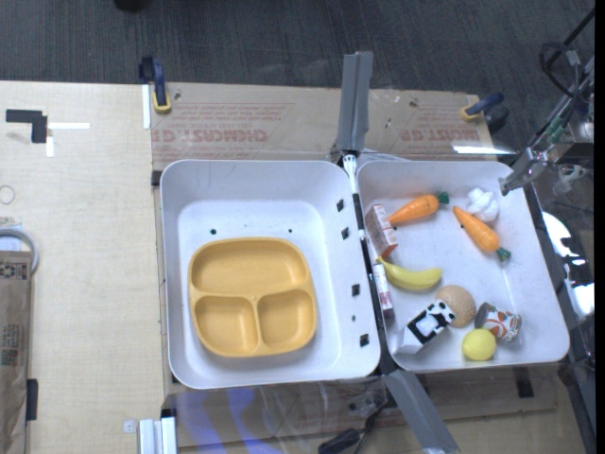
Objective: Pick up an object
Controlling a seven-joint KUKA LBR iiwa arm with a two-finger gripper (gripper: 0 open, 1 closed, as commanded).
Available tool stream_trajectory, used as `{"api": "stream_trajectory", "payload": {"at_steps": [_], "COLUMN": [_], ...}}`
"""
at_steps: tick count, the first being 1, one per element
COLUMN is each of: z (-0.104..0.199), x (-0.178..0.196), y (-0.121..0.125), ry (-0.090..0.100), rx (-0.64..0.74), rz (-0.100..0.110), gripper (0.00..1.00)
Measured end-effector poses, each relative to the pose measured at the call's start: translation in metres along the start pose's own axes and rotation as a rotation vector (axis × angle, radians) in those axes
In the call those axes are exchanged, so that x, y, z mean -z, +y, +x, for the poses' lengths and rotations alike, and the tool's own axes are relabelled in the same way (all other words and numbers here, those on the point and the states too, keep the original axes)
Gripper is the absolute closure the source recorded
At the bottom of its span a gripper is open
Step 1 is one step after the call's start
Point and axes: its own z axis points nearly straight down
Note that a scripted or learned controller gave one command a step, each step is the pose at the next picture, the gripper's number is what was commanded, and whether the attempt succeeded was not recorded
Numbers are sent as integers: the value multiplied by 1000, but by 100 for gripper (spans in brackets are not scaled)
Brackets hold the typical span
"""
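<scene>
The right bin (539, 253) holds several small objects. An orange carrot (417, 209) lies near its far left, and a second carrot (477, 231) lies slanted to its right, beside a small white object (482, 200). A yellow banana (413, 275) rests near the middle. A red and white box (380, 230) leans on the left wall, with a thin packet (382, 288) below it. Toward the front sit a tan ball (458, 302), a black and white block (430, 324), a yellow lemon (479, 344) and a small tipped can (502, 323).
The left bin (189, 197) holds a yellow divided plate (253, 296). A grey post (355, 97) stands behind the seam between the bins. Cables and metal fittings (558, 130) crowd the far right corner. A brown bag (14, 348) lies at the left edge of the bench.
</scene>
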Motion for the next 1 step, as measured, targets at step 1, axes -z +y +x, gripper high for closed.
{"api": "stream_trajectory", "payload": {"at_steps": [1], "z": [14], "x": [83], "y": [40], "ry": [-1], "rx": [117], "rz": [-2], "gripper": [0]}}
